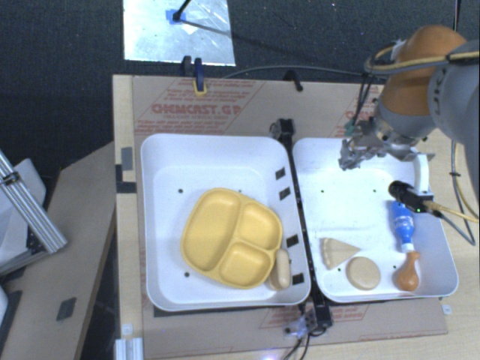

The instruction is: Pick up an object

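Nothing looks picked up yet, so the whole lift seems still to come; the gripper [352,158] hangs at the upper right of the frame, over the top left corner of the right bin [375,193], and nothing shows between its fingertips; whether they are spread or closed I cannot tell, as they are small and dark; the candidates lie lower right, well apart from it: a blue bottle [402,224], a brown pear-shaped piece [407,271], a tan wedge [338,250] and a round biscuit-like disc [364,272]; the left bin [165,201] holds a yellow divided tray [231,236].

Fixed overhead camera, slanted down on both bins [225,145]
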`<state>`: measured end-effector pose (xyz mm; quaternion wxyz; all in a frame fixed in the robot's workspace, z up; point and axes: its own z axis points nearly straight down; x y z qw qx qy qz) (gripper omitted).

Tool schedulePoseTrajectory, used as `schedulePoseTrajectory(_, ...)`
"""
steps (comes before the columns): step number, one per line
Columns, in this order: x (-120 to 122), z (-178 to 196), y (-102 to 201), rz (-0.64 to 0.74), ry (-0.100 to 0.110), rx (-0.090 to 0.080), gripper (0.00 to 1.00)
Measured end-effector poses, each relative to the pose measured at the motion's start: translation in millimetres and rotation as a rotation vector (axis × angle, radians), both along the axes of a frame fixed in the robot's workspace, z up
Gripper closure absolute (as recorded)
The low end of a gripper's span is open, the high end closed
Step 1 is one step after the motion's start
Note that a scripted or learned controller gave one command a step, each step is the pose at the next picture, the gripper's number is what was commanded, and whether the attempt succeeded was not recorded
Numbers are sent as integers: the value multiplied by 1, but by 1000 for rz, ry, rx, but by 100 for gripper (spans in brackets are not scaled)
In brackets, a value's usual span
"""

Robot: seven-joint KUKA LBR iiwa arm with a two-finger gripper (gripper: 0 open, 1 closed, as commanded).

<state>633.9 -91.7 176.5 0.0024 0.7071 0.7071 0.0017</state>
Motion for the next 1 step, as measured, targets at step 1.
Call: schedulePoseTrajectory(1, 3, 56, 10, 4, -2, 0, 100)
